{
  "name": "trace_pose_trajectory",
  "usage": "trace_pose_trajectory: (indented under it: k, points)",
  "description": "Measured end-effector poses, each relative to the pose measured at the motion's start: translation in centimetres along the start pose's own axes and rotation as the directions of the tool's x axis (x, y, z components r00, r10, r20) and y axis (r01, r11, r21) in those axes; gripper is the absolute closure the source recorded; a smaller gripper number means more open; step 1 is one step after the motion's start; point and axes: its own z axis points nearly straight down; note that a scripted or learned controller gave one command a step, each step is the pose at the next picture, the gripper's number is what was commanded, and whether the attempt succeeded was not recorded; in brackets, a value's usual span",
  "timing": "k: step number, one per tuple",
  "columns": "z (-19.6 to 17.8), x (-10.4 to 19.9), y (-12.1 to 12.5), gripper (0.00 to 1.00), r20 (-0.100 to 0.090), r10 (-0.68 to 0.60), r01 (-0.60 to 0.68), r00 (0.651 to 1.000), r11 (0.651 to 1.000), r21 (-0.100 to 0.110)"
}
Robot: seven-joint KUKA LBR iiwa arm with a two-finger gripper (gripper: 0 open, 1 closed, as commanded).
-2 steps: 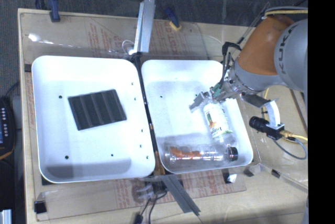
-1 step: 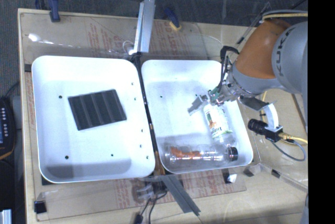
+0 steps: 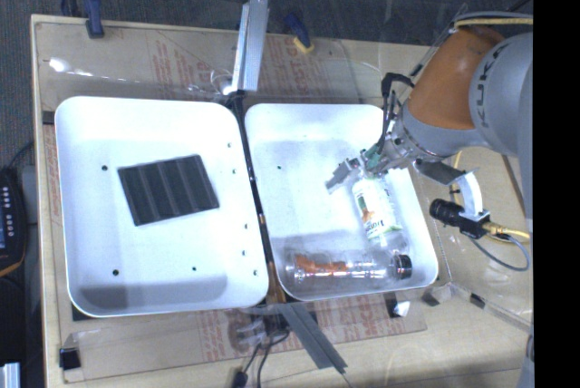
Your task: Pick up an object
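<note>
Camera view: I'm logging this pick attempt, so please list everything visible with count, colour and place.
Bins: 2, white, side by side on the bench.
Mat: 1, dark ribbed, flat in the left bin.
Bottle: 1, clear with white and orange label, in the right bin, just below the gripper.
Tube: 1, clear with orange contents and a black cap, along the right bin's near wall.
Clamps: 2, blue, on the bench's far edge.
Arm: 1, grey with orange band, from the right.
Gripper: 1, over the right bin.
</note>
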Motion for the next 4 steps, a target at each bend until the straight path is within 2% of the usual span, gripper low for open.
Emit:
trace_pose_trajectory:
  k: [1,4]
  points:
    - [-0.8,0.2,-0.2,0.00,0.000,-0.058,0.058,0.998,0.998,0.001]
    - [1.6,0.4,-0.4,0.00,-0.005,-0.151,0.151,0.988,0.988,0.003]
